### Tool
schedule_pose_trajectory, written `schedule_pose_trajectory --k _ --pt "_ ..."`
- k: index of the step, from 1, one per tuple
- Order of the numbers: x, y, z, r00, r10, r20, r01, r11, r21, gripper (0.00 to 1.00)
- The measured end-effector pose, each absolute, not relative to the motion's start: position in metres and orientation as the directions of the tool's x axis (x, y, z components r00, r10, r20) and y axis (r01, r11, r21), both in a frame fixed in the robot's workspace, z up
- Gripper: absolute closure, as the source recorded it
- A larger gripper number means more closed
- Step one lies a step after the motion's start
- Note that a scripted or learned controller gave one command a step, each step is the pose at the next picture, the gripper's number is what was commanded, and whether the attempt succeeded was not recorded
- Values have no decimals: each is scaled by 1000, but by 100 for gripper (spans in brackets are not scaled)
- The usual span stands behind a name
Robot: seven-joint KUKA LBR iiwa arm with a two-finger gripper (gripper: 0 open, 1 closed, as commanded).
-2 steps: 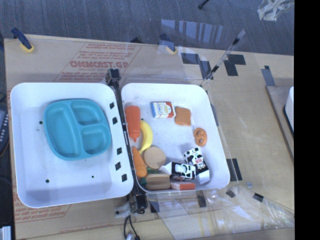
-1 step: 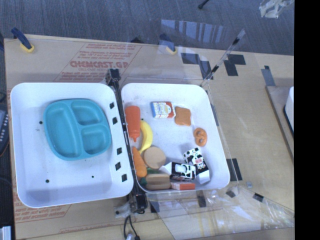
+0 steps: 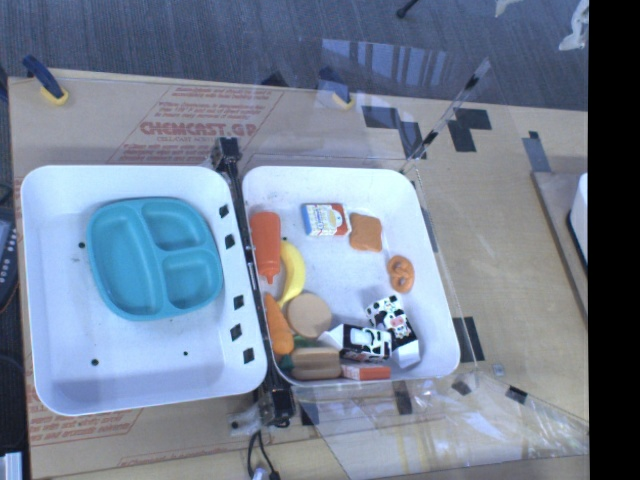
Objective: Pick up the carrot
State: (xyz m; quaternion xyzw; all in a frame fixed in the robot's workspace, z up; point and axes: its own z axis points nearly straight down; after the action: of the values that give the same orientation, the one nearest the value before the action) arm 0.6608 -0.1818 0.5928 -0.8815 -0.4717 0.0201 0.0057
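1. Claw: can't tell whether it is spread or pressed together.
2. Carrot (image 3: 279, 325): short, tapered, matte orange. It lies against the left wall of the right bin (image 3: 432, 268), lower half, with its tip pointing toward the bottom edge.
3. Touching the carrot: a curved yellow banana (image 3: 292, 271) just above it and a round, flat tan disc (image 3: 309, 314) on its right.
4. Above the banana is a red-orange bottle (image 3: 265, 243), cylindrical with a narrow neck, lying along the same wall.
5. Bottom edge of the right bin: a brown loaf-shaped block (image 3: 316, 363), a thin red strip (image 3: 368, 372) and a black-and-white cow-patterned piece (image 3: 385, 328), packed close together.
6. Upper part: a small boxy white-and-blue carton (image 3: 323, 219), beside it an orange-brown toast-shaped slab (image 3: 366, 232), and a small round orange lump (image 3: 401, 271) near the right wall.
7. Left bin (image 3: 40, 268): smooth white with rounded corners. It holds a glossy teal plate (image 3: 155, 258) with three compartments.
8. Bench (image 3: 500, 218): tan sheet, red printing near the top-left.
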Motion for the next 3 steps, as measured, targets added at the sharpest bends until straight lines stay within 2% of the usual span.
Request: schedule_pose_trajectory --k 1,2,3 --pt "657 -200 541 688 726 -9 726 -688 -11 0" --pt "657 -199 542 687 726 -8 726 -687 -9 0" --pt "657 -196 552 678 735 -14 735 -678 -15 100"
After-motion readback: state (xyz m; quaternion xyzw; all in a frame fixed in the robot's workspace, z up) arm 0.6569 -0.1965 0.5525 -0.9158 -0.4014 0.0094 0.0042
